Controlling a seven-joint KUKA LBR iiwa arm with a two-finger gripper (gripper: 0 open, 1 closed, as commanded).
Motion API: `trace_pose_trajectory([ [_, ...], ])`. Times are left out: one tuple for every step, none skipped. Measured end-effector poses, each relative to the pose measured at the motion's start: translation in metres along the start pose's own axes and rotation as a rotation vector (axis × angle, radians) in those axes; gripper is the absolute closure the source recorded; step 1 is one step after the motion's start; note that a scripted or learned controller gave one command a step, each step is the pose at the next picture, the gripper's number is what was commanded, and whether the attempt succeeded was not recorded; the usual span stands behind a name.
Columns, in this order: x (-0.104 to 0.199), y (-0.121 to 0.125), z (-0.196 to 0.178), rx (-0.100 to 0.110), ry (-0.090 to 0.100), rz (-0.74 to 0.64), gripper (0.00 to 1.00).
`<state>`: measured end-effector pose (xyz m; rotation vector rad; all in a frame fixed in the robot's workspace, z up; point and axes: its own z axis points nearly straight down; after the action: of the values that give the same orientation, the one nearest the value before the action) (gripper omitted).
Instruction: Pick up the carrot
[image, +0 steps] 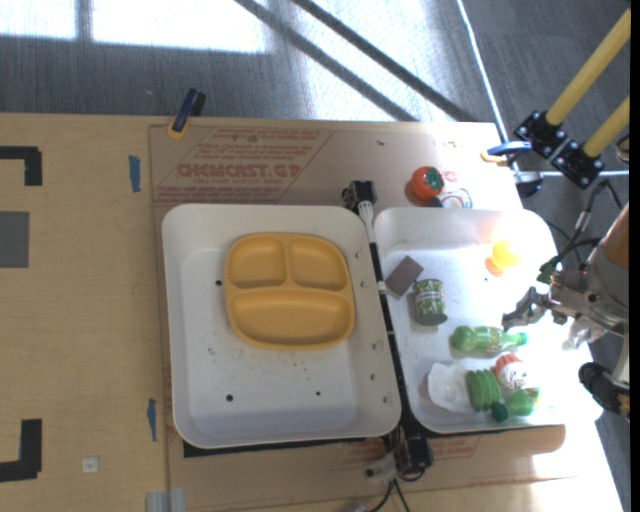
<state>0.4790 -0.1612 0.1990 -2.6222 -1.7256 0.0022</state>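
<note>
- The gripper (548, 305) hangs at the right bin's (455, 228) 3 o'clock rim, low over the toys, probably lining up a reach. Whether it is spread or closed cannot be told, and nothing shows in its grasp.
- The carrot (500, 258) is, I judge, the glare-washed orange-yellow piece at 1 o'clock in that bin. It lies alone, at about 11 o'clock from the gripper.
- Bottle (484, 340) and can (429, 300) lie between centre and 6 o'clock, and a jumbled pile (490, 388) fills 5 o'clock.
- Count: two bins, one plate (290, 290) in the left bin (200, 400), one can, one bottle, one grey block (404, 274), and one tomato (427, 183) outside at 12 o'clock.
</note>
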Motion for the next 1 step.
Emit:
trace_pose_trajectory([
  [0.0002,0.0009,-0.0101,-0.003,0.0,0.002,1.0],
])
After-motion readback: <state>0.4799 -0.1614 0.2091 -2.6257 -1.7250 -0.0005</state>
